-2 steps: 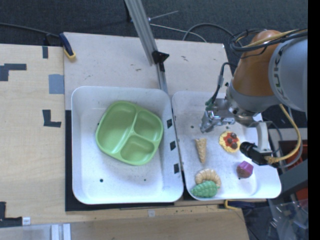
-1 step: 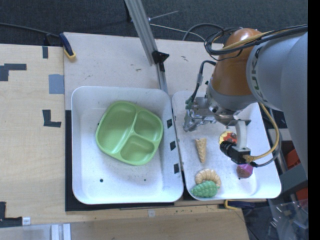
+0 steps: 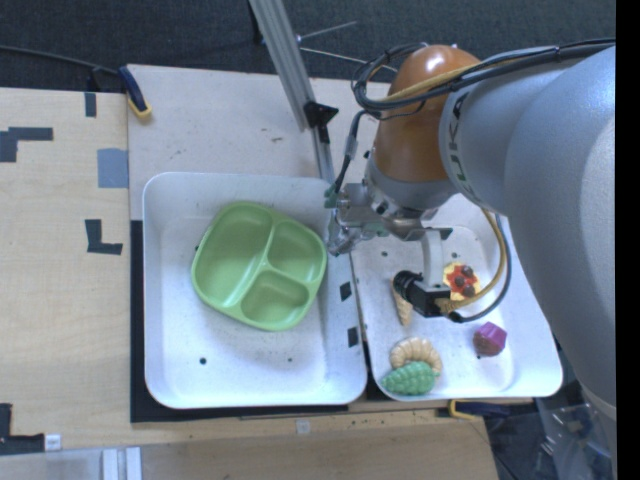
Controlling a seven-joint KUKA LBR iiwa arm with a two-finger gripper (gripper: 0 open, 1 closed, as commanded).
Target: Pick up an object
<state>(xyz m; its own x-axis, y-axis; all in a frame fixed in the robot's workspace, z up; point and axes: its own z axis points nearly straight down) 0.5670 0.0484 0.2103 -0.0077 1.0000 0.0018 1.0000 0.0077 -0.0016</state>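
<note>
Gripper (image 3: 343,230) hangs beside the green divided plate (image 3: 260,265) in the left bin (image 3: 165,298); whether it is clenched cannot be told; the plate looks light, stiff, slick, and is best pinched at its raised rim

The pale wooden surface (image 3: 60,298) bears two shallow white bins touching side by side, the view-left bin (image 3: 160,298) and the view-right bin (image 3: 525,366), plus a grey tape patch (image 3: 112,166).

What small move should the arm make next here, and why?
Probably a short shift toward the right-hand white bin: the gripper hangs by the seam between the bins, beside the green three-compartment plastic plate, an awkwardly wide grasp, while the small purple block lies alone, likely easier to pick.
</note>
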